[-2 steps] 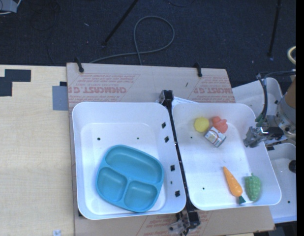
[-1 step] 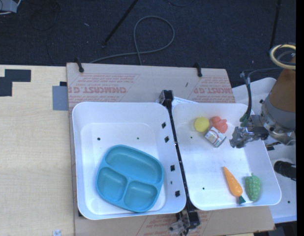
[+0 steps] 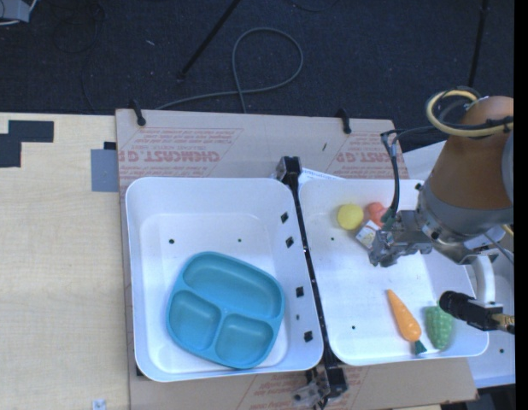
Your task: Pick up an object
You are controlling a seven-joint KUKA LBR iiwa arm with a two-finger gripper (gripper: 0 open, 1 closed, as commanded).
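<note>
the end effector (image 3: 382,250) hangs low in the right bin (image 3: 349,331), its state impossible to tell, beside the yellow ball (image 3: 349,217); crowding from the small orange piece (image 3: 375,210) risks a glancing miss.

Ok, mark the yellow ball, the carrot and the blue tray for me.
yellow ball (image 3: 350,217), camera view, centre of the ball.
carrot (image 3: 404,315), camera view, middle of its orange body.
blue tray (image 3: 214,282), camera view, upper compartment floor.

Red upside-down lettering on the cardboard sheet (image 3: 204,148) reads roughly "CHEMCAST", uncertainly.
</note>
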